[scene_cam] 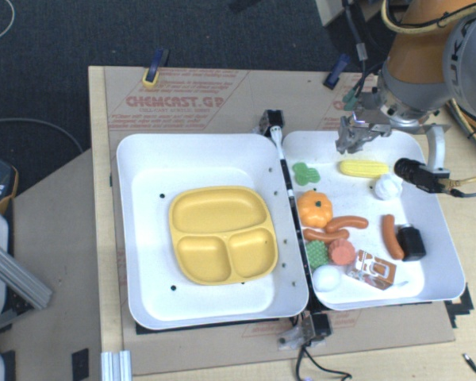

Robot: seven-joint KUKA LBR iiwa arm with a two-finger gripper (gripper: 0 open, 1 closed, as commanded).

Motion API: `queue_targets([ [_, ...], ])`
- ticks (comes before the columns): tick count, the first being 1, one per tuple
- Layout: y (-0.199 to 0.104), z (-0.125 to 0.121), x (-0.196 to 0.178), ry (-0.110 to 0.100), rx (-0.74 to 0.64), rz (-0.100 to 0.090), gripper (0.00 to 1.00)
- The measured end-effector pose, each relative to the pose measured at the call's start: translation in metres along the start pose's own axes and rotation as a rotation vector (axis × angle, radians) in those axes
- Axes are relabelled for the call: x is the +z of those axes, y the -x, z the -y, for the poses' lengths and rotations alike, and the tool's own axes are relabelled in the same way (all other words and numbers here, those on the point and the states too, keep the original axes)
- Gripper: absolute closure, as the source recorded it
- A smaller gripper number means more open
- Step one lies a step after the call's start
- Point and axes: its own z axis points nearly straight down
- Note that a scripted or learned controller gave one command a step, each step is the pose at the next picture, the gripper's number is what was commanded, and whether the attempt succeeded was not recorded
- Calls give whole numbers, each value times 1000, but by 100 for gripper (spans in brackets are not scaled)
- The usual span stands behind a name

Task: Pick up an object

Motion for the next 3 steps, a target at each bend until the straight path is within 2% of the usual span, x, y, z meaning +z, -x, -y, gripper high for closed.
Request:
queue_targets([
  [1,-17,-9,-10,0,2,0,100],
  [2,-6,-6,7,-8,5,0,100],
  [3,-11,-9,8,-5,4,0,100],
])
